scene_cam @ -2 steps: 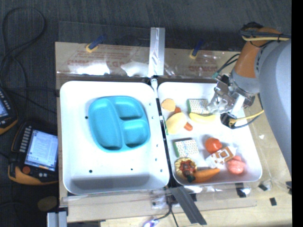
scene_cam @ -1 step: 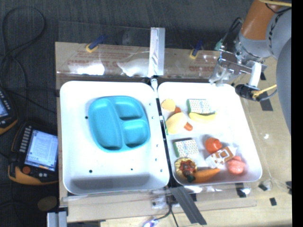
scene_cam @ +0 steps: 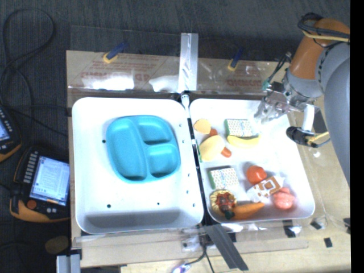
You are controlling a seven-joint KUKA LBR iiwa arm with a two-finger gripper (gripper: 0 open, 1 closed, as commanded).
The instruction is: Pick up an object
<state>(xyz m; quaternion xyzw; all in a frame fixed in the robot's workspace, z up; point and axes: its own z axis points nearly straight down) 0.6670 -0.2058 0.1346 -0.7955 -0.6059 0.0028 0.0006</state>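
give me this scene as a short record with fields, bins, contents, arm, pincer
left bin: holds a blue plastic divided tray
right bin: small toy foods, among them a yellow banana, a red tomato, an orange carrot
arm: grey with orange band, reaching in from the right
pincer: over the right bin's far right corner, nothing visibly held

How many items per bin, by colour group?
Left bin, blue: 1, divided tray
Right bin, yellow or cream: 3
Right bin, green-patterned boxes: 2
Right bin, red, orange or pink: about 6, small pieces hard to tell apart
Total: about 12
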